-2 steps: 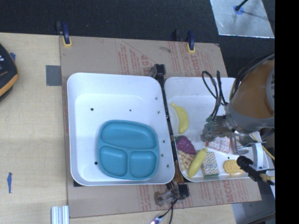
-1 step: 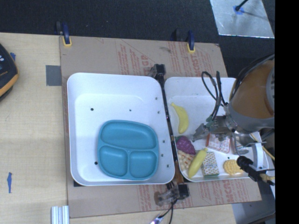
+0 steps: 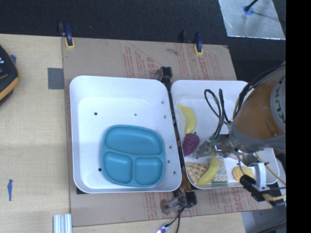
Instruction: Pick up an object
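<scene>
The right bin [image 3: 204, 87] holds several toy foods. A yellow banana [image 3: 188, 118] lies near its left wall, with a purple bunch of grapes [image 3: 190, 142] just below it. A second banana [image 3: 209, 171] lies tilted at the front, over a waffle-like piece [image 3: 195, 169] and a pale patterned square [image 3: 221, 173]. An orange round cracker [image 3: 240, 173] lies near the front right, partly under the arm. My gripper [image 3: 210, 148] is low in the right bin, just right of the grapes and above the second banana. The arm's body hides the bin's right part.
The left bin [image 3: 82, 89] holds a blue divided plate [image 3: 133, 155] at its front. Black cables [image 3: 215, 106] loop over the right bin's back. A black clip [image 3: 165, 73] sits where the bins meet at the back. A yellow-black device [image 3: 7, 76] lies at the far left.
</scene>
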Tool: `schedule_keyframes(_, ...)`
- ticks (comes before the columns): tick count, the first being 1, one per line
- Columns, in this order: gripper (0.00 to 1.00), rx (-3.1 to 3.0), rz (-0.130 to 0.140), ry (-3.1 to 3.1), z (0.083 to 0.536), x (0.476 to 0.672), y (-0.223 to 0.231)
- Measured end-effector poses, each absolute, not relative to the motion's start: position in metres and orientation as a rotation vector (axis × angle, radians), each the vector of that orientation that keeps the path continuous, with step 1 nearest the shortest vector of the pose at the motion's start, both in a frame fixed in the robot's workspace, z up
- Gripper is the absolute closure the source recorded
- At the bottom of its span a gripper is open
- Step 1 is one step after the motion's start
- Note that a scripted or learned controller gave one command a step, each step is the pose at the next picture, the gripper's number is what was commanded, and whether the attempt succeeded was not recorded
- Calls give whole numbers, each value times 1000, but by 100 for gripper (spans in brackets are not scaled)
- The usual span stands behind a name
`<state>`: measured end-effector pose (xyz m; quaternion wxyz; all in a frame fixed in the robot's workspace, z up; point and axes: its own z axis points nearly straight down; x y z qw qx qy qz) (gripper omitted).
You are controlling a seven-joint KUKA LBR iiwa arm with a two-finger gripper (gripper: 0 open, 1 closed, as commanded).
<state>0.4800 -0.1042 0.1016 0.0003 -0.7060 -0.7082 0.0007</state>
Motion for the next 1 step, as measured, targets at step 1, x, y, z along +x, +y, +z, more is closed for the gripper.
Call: schedule_keyframes(1, 0, -2213, 4, -2224, 91, 475, -117)
